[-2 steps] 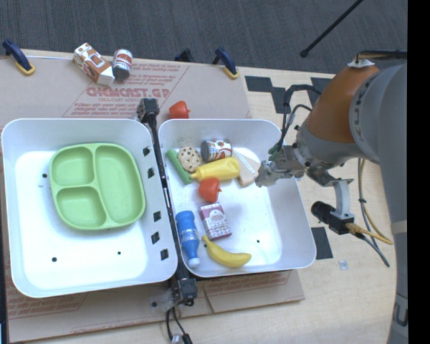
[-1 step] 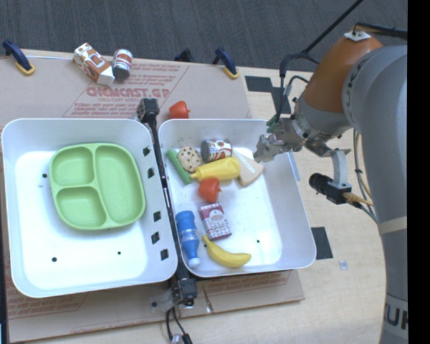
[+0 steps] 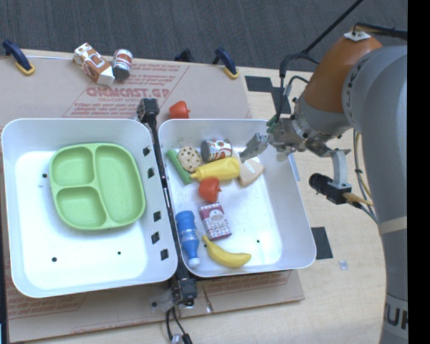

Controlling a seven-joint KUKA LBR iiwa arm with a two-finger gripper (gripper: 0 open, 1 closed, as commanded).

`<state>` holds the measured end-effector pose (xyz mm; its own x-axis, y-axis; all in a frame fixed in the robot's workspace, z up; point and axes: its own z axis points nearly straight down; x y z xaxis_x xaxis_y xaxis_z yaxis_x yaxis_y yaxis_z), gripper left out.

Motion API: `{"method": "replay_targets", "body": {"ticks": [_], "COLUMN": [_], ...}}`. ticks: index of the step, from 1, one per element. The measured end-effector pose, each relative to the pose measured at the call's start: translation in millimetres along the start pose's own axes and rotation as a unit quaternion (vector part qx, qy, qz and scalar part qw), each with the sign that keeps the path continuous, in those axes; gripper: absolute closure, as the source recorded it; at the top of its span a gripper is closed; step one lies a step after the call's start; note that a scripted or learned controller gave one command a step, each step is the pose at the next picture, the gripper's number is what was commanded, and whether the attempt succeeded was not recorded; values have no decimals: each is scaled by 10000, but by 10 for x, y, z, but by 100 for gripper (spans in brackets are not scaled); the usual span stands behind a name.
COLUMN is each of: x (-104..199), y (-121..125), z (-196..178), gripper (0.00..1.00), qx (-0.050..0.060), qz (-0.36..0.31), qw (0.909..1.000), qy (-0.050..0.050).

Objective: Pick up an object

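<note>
Camera view is showing the gripper [image 3: 258, 145] hanging at the right bin's [image 3: 301, 221] far edge, jaws apart and empty, probably lining up over the pale wedge [image 3: 251, 171].

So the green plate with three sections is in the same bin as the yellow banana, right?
Not quite. The camera view shows the green three-section plate alone in the left white bin. The yellow banana lies in the right white bin, near its front edge, beside the blue bottle.
</note>
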<state>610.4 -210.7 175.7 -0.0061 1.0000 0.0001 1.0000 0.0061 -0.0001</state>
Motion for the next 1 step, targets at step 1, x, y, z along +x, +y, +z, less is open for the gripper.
{"method": "replay_targets", "body": {"ticks": [1], "x": [227], "y": [-832], "z": [845], "gripper": [0], "qx": [26], "qz": [-4], "qw": [10000], "qy": [8]}}
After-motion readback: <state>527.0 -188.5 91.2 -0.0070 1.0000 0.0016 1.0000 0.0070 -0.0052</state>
